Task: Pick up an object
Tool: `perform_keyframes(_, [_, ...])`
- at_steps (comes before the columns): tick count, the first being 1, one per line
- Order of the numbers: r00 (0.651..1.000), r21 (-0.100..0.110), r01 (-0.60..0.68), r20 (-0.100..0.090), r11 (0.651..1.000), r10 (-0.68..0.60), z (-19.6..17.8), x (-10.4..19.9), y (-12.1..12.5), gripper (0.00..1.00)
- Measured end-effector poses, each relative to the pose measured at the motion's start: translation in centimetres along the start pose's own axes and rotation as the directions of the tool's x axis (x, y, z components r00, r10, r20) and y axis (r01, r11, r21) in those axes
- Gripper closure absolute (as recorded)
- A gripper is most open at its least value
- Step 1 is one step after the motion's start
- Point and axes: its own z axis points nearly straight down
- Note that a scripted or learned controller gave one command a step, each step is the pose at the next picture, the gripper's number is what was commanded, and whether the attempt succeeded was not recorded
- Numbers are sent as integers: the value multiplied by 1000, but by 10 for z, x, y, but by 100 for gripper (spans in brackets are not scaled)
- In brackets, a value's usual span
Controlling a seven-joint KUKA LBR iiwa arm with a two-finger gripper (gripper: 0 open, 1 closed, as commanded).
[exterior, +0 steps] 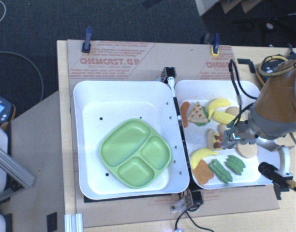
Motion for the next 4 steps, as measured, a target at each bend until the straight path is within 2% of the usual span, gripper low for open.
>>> perform_keyframes(1, [1000,-23,8,3,1000,-8,-147,30,5,100])
perform_keyframes(2, [1000,3,2,-1,1000,-2,-22,28,14,100])
perform_keyframes(3, [1000,-9,1,3,1000,-1,60,12,-7,100])
perform_keyframes(4, [1000,-20,12,1,1000,-12,-35,104,36,100])
